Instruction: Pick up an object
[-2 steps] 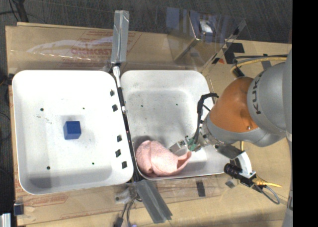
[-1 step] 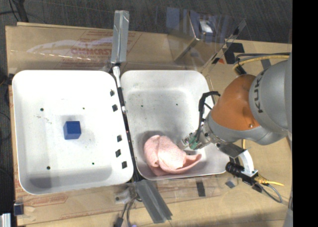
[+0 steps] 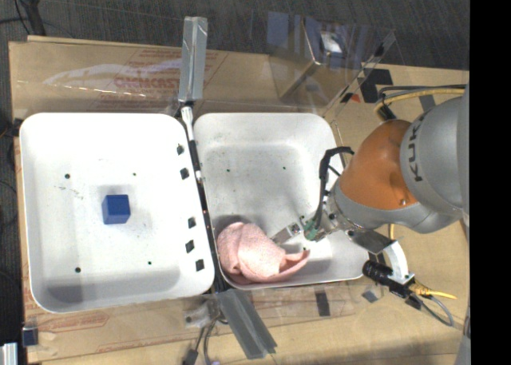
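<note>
A pink, soft, crumpled object [image 3: 251, 252] lies in the right bin [image 3: 263, 148] near its front edge. My gripper [image 3: 295, 237] is low in that bin, at the pink object's right side, with a finger touching its edge. The grey arm with the orange band [image 3: 379, 176] reaches in from the right above it. A small blue cube [image 3: 116, 208] sits in the left bin [image 3: 48, 148], left of centre.
A metal divider [image 3: 192, 64] runs between the two bins, with black clips along the shared wall. A clear plastic sheet [image 3: 327, 60] lies beyond the right bin. Brown cardboard [image 3: 96, 76] lies under both bins.
</note>
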